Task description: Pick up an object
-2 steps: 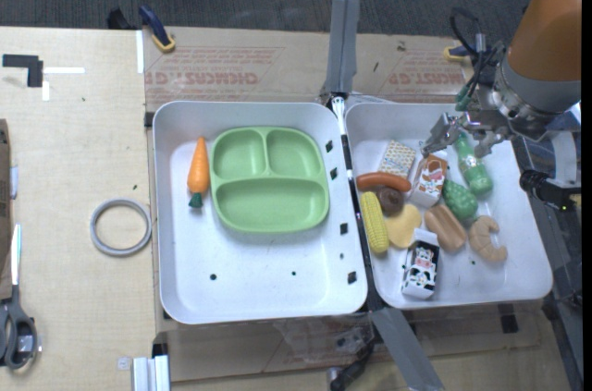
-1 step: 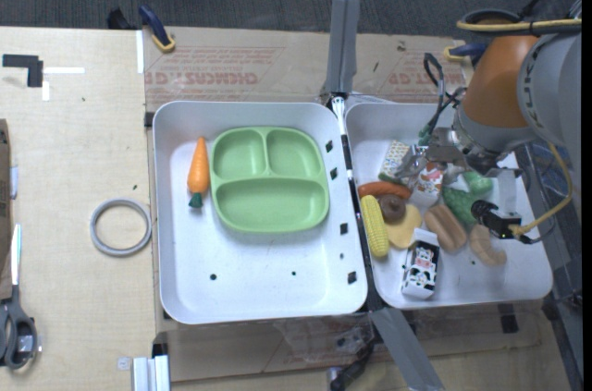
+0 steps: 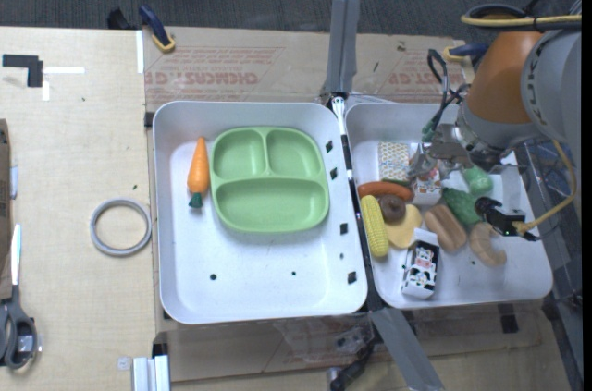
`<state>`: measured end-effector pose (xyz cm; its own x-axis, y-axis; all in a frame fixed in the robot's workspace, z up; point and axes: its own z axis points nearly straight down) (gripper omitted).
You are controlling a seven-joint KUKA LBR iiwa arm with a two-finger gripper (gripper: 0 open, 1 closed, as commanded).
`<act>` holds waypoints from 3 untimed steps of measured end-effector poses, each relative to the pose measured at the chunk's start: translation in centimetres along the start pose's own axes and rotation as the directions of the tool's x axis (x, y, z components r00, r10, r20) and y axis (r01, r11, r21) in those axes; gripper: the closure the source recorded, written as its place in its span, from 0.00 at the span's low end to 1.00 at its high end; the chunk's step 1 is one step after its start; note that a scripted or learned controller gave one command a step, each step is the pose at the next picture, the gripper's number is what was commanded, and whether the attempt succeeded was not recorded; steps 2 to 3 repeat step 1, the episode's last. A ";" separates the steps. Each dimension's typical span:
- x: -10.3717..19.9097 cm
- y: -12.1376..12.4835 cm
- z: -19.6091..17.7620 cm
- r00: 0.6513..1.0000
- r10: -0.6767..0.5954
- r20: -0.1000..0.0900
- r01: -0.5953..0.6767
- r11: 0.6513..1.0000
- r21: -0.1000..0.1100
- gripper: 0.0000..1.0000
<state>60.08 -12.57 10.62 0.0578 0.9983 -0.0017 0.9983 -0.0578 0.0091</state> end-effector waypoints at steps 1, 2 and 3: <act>5.7 2.4 -12.1 0.998 0.069 0.001 -0.069 0.998 0.011 1.00; 5.7 2.4 -12.1 0.998 0.069 0.001 -0.069 0.998 0.011 1.00; 5.7 2.4 -12.1 0.998 0.069 0.001 -0.069 0.998 0.011 1.00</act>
